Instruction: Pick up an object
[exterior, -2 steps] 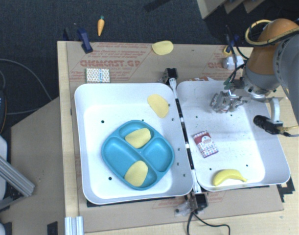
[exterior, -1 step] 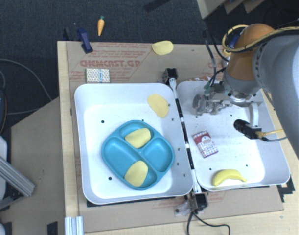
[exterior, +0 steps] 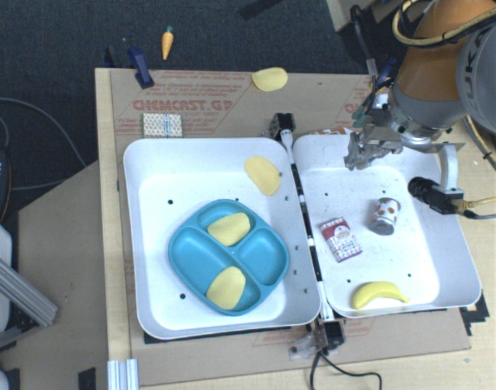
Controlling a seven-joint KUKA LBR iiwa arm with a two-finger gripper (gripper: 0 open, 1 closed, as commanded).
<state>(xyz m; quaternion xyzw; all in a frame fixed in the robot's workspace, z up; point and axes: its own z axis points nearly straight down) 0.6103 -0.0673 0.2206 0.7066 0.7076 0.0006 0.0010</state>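
Pincer (exterior: pixel 360 159) hovers over the right bin's (exterior: pixel 455 242) back edge; you cannot tell its state. Your nearest objects, the small can (exterior: pixel 385 214) and red packet (exterior: pixel 341 239), lie apart from it; a descent here risks grabbing nothing.

Two shallow white plastic bins sat side by side on the bench. In the left bin (exterior: pixel 142 218) lay a blue three-compartment plastic plate (exterior: pixel 264 260), with one pale yellow oval piece (exterior: pixel 229 228) in its rear compartment and another (exterior: pixel 226 287) in its front one. A third yellow oval (exterior: pixel 263 175) lay behind the plate, near the bin's right wall. In the right bin (exterior: pixel 450 258) a small red-and-white packet (exterior: pixel 341 239) lay left of a little white cup (exterior: pixel 385 214); a yellow toy banana (exterior: pixel 378 294) lay at the front. The two-finger metal gripper (exterior: pixel 364 154) hung over that bin's rear.
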